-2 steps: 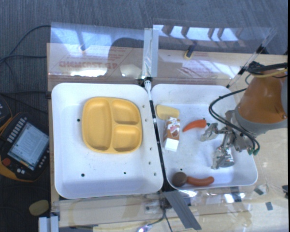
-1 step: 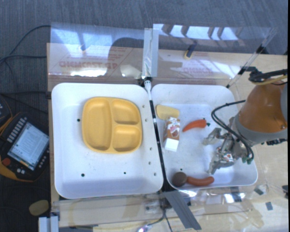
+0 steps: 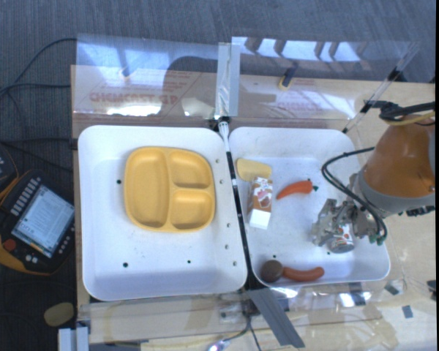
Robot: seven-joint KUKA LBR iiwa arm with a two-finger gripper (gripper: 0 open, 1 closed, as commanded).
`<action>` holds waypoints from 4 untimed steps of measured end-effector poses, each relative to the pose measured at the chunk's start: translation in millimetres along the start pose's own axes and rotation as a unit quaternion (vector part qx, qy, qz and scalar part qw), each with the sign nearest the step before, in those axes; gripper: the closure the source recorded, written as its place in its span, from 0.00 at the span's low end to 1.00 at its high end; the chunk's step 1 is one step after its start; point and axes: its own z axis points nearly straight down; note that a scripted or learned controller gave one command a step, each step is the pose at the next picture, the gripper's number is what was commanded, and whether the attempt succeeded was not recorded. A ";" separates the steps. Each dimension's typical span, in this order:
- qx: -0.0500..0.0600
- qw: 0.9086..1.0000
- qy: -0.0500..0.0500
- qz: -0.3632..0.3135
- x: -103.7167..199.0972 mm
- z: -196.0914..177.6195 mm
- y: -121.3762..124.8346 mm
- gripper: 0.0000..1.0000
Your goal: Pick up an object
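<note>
We cannot tell how the gripper (image 3: 335, 231) stands over the small red-and-white object (image 3: 342, 238) beneath it, so we should lift slowly, clear of the sausage (image 3: 303, 273) below-left

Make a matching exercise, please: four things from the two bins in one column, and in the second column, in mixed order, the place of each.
Things:
1. yellow divided tray
2. orange chili pepper
3. sausage
4. pincer

Places:
A. right bin, along its front edge
B. left bin, in the middle
C. right side of the right bin, low over the floor
D. right bin, near its centre, beside a small carton

Pairs: 1-B, 2-D, 3-A, 4-C
</note>
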 end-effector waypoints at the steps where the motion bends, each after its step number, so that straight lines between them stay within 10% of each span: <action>1: -0.001 0.988 0.009 0.154 5.0 -98.6 16.7 1.00; 3: -0.004 0.996 0.009 -0.090 27.5 -90.7 96.2 1.00; 4: -0.006 0.965 0.009 -0.261 36.3 -83.6 120.7 1.00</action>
